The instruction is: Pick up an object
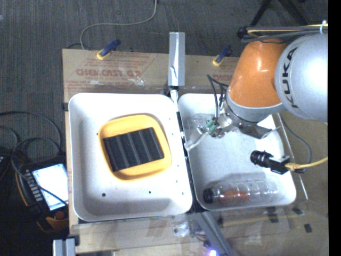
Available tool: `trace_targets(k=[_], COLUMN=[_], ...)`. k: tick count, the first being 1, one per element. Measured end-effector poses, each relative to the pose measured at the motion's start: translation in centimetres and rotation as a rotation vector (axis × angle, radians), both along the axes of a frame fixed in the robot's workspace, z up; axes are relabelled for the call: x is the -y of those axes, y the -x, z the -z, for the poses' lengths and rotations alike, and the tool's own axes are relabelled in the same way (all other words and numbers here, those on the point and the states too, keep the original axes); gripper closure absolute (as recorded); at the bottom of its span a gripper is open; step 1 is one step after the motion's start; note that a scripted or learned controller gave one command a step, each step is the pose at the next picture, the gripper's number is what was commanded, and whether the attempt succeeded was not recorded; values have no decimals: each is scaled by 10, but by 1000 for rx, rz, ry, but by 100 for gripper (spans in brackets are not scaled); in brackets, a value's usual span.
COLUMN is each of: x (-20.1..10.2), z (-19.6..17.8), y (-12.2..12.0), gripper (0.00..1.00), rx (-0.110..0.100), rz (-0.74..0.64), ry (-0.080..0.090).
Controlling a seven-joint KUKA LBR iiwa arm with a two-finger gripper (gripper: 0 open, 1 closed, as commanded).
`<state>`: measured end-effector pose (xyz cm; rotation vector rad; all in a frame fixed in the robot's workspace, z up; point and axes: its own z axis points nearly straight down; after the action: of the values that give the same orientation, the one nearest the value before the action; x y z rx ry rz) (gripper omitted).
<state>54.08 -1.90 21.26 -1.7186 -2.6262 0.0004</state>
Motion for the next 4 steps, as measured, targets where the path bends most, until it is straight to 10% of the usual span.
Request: trace_targets(k=[1, 3, 4], x=[47, 115, 200], z=[30, 19, -6], y=[58, -68, -22], gripper=[0, 0, 0], rx=[0, 1, 2], rz=[35, 477, 443], ry=[1, 5, 6])
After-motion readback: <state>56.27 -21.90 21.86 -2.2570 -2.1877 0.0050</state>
